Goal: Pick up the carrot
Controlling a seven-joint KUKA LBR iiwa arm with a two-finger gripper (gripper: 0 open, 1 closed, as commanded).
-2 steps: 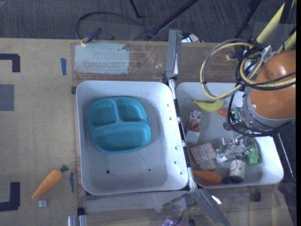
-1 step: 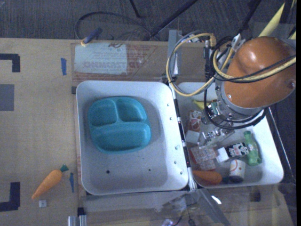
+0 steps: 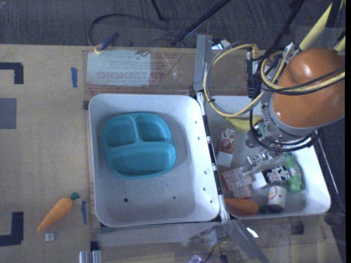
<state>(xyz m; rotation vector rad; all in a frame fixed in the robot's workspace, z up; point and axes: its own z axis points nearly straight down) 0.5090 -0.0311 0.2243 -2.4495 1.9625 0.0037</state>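
An orange carrot-like piece [image 3: 242, 205] lies along the front wall of the right bin [image 3: 321, 193]. A second carrot [image 3: 55, 213], orange with a green top, lies on the wooden bench outside the bins at the lower left. My gripper [image 3: 258, 161] hangs under the orange-banded wrist [image 3: 307, 86] over the middle of the right bin, above and slightly right of the orange piece in that bin and apart from it. Nothing shows held in the gripper.
The left bin [image 3: 98, 201] holds a teal divided plate [image 3: 140, 143]. The right bin also has a small red-white packet [image 3: 226, 141], a patterned card [image 3: 237, 181], a green bottle [image 3: 294, 174] and a small can [image 3: 276, 197]. Yellow and black cables [image 3: 219, 81] loop over the bins' divider.
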